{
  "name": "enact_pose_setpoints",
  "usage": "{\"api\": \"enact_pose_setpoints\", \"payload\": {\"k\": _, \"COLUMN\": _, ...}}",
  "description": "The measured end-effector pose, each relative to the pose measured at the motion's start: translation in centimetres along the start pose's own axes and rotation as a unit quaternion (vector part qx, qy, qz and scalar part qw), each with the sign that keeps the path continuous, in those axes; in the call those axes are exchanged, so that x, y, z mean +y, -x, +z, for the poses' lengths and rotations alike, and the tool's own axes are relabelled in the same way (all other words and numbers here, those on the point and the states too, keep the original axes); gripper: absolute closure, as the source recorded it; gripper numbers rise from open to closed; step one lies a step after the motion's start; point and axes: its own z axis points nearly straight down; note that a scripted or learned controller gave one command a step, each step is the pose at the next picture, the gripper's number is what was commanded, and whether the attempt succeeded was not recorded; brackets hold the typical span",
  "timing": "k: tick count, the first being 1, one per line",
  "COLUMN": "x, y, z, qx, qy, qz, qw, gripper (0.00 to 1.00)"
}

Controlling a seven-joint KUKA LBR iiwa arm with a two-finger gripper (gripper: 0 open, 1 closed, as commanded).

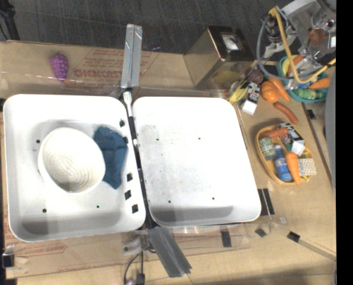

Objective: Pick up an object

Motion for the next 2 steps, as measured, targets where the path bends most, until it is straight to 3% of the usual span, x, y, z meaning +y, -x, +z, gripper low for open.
{"api": "enact_pose_setpoints", "payload": {"k": 1, "x": -0.4, "y": -0.2, "z": -0.8, "qx": -0.003, "qy": -0.002, "qz": -0.006, "qw": 1.0, "gripper": 1.0}}
{"api": "enact_pose_setpoints", "payload": {"k": 2, "x": -8.3, "y": -0.9, "z": 0.0, "qx": 0.0, "qy": 0.001, "qz": 0.009, "qw": 1.0, "gripper": 1.0}}
